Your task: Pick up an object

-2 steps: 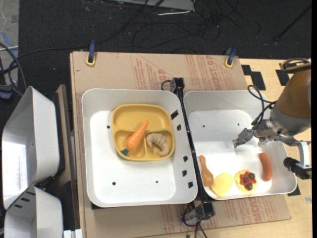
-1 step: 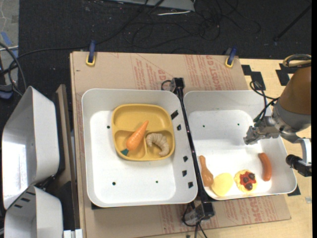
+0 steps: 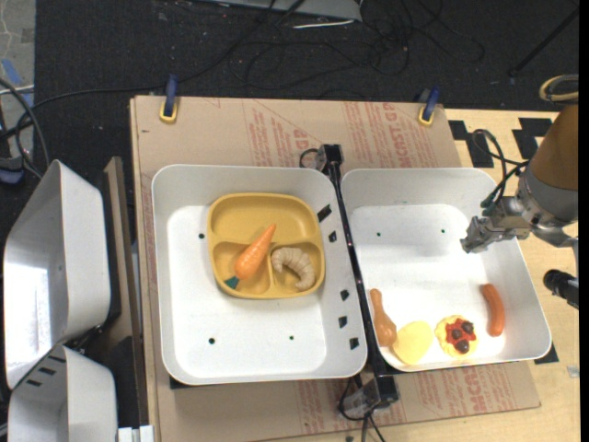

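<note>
The gripper (image 3: 479, 236) hangs over the right bin (image 3: 405, 191), near that bin's right wall and above bare white floor; whether it is open or closed cannot be told from this slanted view, and nothing shows in its grasp. The closest candidate is the small sausage (image 3: 495, 308), below the gripper in the picture and near the same wall. Further below and to its left sit a round piece with dark and red spots (image 3: 457, 335), a pale yellow disc (image 3: 414, 341) just beside that, and a tan drumstick-shaped piece (image 3: 382, 317) against the bin's left wall. Well apart to the left, in the left bin (image 3: 184, 339), a yellow divided plate (image 3: 225, 215) holds a carrot (image 3: 255, 251) and a shrimp (image 3: 295, 265) in neighbouring compartments.

The likely failure here is a descent onto bare floor, since nothing lies under the gripper. Going for the sausage risks clipping the bin wall, or nudging the piece so it rolls away. The yellow disc looks flat and may slip out of a pinch.
</note>
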Available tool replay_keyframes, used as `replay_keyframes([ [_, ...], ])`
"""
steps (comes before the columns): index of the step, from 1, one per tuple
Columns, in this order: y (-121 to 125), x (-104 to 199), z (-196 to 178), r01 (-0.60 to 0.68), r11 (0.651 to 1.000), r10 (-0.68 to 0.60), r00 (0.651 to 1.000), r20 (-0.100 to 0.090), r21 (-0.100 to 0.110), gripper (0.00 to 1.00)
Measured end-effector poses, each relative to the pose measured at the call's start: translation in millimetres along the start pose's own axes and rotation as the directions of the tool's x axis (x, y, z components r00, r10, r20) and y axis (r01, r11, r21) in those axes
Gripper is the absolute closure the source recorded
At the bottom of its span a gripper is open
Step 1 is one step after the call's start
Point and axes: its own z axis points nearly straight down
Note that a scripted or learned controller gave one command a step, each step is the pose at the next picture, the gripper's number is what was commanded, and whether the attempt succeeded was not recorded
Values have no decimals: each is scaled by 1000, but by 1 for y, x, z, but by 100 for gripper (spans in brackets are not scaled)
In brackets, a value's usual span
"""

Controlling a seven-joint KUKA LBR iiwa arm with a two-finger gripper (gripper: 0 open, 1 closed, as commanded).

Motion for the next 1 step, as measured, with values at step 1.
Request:
replay_keyframes([
  [1, 7, 6, -61, 1, 1000, -1, 1000, 1, -1, 100],
])
